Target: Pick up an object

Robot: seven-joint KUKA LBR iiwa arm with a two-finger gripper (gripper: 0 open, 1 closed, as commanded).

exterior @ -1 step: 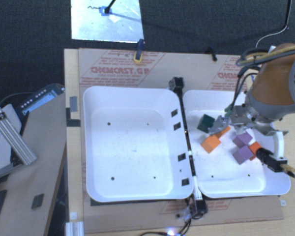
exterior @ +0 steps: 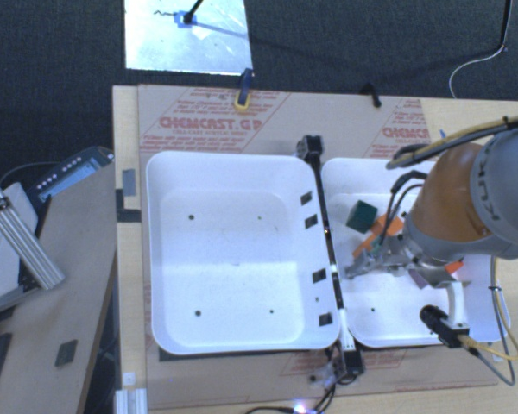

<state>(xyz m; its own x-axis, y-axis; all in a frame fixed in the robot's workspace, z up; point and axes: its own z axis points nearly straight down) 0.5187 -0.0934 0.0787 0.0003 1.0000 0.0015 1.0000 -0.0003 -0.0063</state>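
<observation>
Gripper [exterior: 363, 264] low in right bin [exterior: 388, 330], beside green block [exterior: 361, 216] and orange piece [exterior: 384, 228]; finger state can't tell. Risk: clutter deflects grasp, comes up empty.

white bins [exterior: 233, 179], green block [exterior: 362, 215]

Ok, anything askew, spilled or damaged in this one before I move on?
Nothing stands out. Both bins sit side by side on the bench; the arm is over the right bin, where a green block and orange pieces lie inside. The left bin looks intact.
</observation>
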